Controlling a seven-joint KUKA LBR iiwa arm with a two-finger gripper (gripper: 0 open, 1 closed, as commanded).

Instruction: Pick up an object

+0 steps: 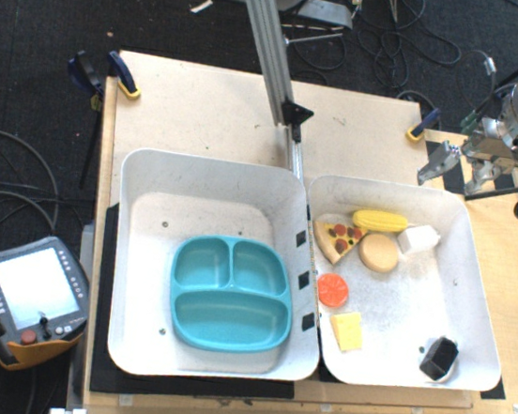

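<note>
The right bin [477,277] holds several toy foods. A yellow banana [380,220] lies at the back, with a white block [419,238] to its right. A pizza slice [335,238] and a tan round cookie [380,253] sit just in front of the banana. Nearer the front are an orange-red round slice [331,289], a yellow cheese wedge [348,330] and a black object [439,358] at the front right. My gripper [460,174] hangs open above the bin's back right rim, with nothing between its fingers, apart from all the objects.
The left bin [148,187] carries a blue divided tray [229,292]. A slanted metal pole [272,47] ends at the wall between the bins. Clamps [125,75] sit on the bench's back corners. A teach pendant [24,298] lies off the bench at left.
</note>
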